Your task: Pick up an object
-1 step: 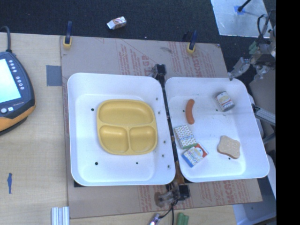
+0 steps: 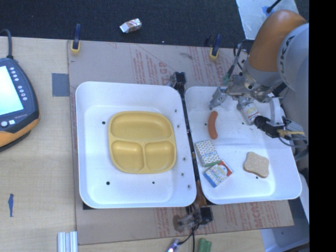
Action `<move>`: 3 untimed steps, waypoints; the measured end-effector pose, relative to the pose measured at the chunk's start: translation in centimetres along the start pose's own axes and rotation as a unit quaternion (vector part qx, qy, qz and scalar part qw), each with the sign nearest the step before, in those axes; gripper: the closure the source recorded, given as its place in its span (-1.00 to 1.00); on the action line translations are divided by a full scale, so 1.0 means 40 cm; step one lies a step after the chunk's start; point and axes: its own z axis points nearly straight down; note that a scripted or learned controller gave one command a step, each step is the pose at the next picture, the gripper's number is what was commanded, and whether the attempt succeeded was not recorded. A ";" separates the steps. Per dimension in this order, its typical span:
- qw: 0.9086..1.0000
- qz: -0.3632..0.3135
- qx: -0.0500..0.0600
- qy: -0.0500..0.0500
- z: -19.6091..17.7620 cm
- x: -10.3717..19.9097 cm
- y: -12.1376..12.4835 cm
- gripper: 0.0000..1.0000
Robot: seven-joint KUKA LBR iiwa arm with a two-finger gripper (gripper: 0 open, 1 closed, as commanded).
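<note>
My two-finger gripper [image 2: 231,100]: fingers spread, empty, above the reddish sausage [image 2: 212,125]; blue-and-white carton [image 2: 218,173], label unreadable.

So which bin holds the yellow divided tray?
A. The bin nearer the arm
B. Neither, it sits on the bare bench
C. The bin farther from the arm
C: the yellow divided tray lies in the left bin, while the arm reaches over the right bin with the sausage.
</note>
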 end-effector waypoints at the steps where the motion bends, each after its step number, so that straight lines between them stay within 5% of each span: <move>1: 1.000 0.000 0.000 -0.001 0.126 0.047 -0.046 -1.00; 2: 1.000 -0.001 0.000 -0.001 0.099 0.044 -0.045 1.00; 3: 1.000 0.000 -0.002 0.000 -0.127 0.138 -0.161 1.00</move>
